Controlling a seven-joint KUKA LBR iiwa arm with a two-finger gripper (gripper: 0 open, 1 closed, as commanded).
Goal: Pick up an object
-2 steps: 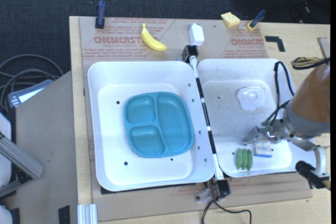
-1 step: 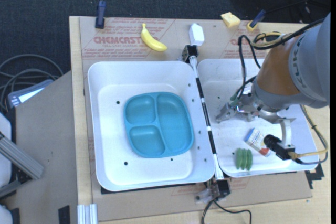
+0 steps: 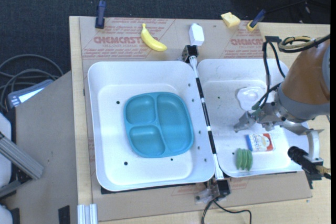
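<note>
My gripper (image 3: 251, 119) hangs over the middle of the right bin (image 3: 223, 78), on the grey arm with its orange band (image 3: 311, 78) reaching in from the right. A whitish, crumpled clear object (image 3: 248, 95) lies just behind the gripper. A small white packet with red and blue print (image 3: 260, 142) lies just in front of it on the bin floor. A green ridged object (image 3: 243, 159) rests near the bin's front edge. I see nothing lifted off the floor.
The left bin (image 3: 105, 92) holds a blue divided plate (image 3: 157, 124). Behind the bins on the bench lie a banana (image 3: 152, 39), a yellow chunk (image 3: 230, 19) and blue clips (image 3: 100, 13). A black cable (image 3: 269, 60) loops near the arm.
</note>
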